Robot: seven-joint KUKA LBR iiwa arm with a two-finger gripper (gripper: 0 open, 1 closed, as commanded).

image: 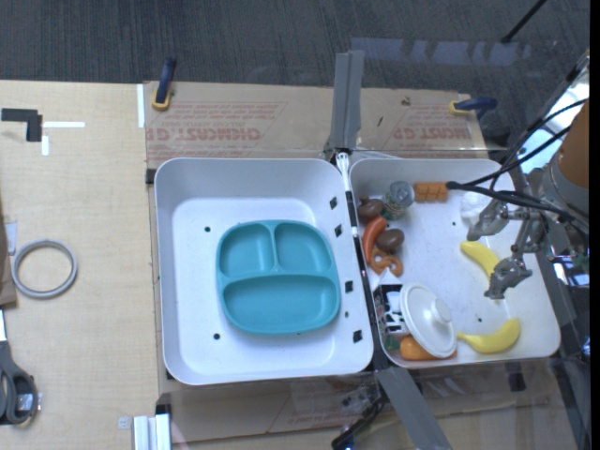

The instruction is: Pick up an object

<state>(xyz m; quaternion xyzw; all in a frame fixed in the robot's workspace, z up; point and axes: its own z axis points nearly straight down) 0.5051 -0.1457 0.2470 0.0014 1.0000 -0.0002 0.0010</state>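
Teal divided plate (278, 277) in the white left bin (178, 251), two yellow bananas (480, 256) (491, 338), white lid (428, 316), orange carrot (430, 191), brown round piece (389, 241), grey tape ring (41, 268), pale wood bench (75, 195), brown cardboard with red lettering (225, 120)

The wooden bench (75, 176) carries two white bins: the right bin (450, 354) lies directly under the gripper (495, 249), the left bin (178, 279) beside it, farther off. A roll of tape (42, 268) and scissors (14, 392) lie far beyond, well apart from the gripper.
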